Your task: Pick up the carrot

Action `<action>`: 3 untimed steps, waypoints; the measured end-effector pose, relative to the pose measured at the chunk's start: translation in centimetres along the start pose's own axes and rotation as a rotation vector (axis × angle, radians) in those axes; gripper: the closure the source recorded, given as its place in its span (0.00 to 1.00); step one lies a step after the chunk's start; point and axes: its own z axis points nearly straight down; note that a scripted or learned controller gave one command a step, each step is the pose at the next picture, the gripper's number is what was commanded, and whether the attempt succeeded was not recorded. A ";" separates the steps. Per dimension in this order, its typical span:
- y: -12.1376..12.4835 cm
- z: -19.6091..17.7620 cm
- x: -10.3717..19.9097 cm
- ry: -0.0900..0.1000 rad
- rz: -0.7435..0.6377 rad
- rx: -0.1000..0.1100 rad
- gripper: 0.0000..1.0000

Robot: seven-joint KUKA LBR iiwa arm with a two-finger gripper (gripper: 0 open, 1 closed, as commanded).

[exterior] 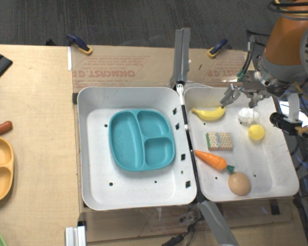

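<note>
**Gripper spread at back of right bin, carrot well clear of it**

Gripper (242, 97) sits over the far end of the right bin (277, 188), fingers spread, nothing between them. One fingertip is just beside the right tip of the banana (209, 113); the other hangs just above a small white object (247, 116), too blurred to identify. Orange band of the arm (287, 40) is up at the right edge.

Carrot (211, 159) lies near the bin's left wall, toward the front half, tilted, thick orange end pointing to the left wall, green stub end toward the egg (239, 183). Nothing sits on top of it.

Neighbours, tight: a patterned sponge block (219, 141) just behind the carrot, egg just beyond the green end toward the front. Yellow ball (256, 132) is further right, apart from the carrot. Banana and sponge lie between gripper and carrot.

Left bin (92, 152) holds a teal divided plate (141, 139). On the counter (36, 111) at far left: an orange tray (0, 170) and a sausage-like item (0, 127).
</note>
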 end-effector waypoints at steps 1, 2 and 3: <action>-4.8 6.3 -0.3 0.000 -0.094 -0.001 0.00; -10.3 12.5 0.8 0.001 -0.045 0.001 0.00; -13.8 2.5 4.3 0.000 -0.193 -0.002 0.00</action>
